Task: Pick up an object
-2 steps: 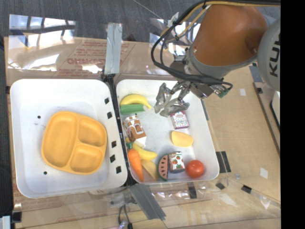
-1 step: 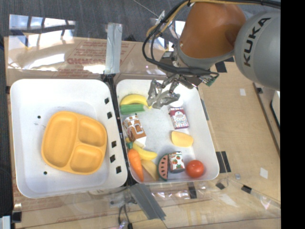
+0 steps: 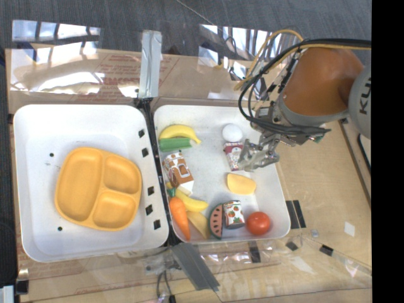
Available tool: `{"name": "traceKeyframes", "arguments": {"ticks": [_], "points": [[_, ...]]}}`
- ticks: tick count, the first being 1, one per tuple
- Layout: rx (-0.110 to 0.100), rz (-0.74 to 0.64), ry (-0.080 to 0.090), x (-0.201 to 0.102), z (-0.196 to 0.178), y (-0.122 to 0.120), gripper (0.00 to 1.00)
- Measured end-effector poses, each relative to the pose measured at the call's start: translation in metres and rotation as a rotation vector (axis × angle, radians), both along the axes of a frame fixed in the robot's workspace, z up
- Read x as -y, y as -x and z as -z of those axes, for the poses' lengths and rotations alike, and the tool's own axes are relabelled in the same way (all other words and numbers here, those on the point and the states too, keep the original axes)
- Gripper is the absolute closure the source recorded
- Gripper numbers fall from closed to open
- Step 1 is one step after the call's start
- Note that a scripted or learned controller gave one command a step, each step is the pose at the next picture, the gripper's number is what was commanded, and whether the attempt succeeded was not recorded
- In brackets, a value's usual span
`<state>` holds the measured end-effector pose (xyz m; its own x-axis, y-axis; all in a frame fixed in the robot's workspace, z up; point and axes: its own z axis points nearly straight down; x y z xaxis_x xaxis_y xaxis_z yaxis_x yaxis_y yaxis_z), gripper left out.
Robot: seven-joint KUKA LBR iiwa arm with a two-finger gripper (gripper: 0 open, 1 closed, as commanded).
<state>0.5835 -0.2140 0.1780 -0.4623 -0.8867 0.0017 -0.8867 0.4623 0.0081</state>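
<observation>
The arm (image 3: 322, 81) is reaching into the right bin (image 3: 278, 188), its gripper (image 3: 255, 158) hovering just beside a small red-and-white carton (image 3: 233, 154) above the yellow wedge (image 3: 241, 184), though whether the fingers are parted or closed I cannot tell.

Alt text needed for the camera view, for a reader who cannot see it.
The gripper hangs over the right bin, by a small carton among toy foods such as a banana, carrot and tomato. The left bin holds a yellow divided plate.
</observation>
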Motion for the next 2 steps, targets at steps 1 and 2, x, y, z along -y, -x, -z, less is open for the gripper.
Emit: {"name": "traceKeyframes", "arguments": {"ticks": [1,2], "points": [[0.004,-0.006,-0.001,-0.004,-0.002,-0.002,0.00],[0.012,-0.116,0.000,-0.004,0.084,-0.027,0.00]]}}
